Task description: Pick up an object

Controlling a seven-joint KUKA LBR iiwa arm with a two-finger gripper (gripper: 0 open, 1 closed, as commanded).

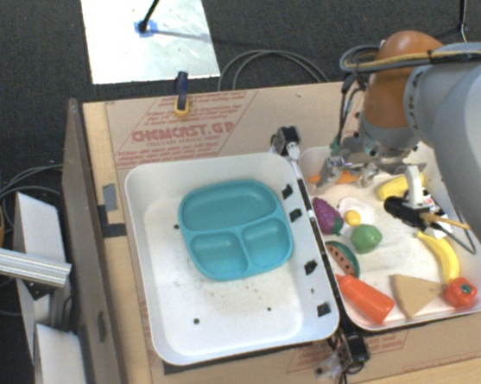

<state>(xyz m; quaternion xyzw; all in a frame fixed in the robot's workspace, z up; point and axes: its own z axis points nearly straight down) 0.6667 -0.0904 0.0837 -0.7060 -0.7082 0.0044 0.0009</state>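
Toward the upper right of the frame, the arm (448,109) hangs over the right bin's (393,251) far corner, seemingly at the approach step. Its jaws' width cannot be told. A yellow banana (392,187) and a purple eggplant (326,214) lie nearest, so the next move is likely a descent over one.

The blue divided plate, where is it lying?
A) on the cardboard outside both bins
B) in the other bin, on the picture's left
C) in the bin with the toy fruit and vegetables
B: the blue divided plate lies flat inside the left-hand bin, while the toy carrot and banana lie in the right-hand bin.
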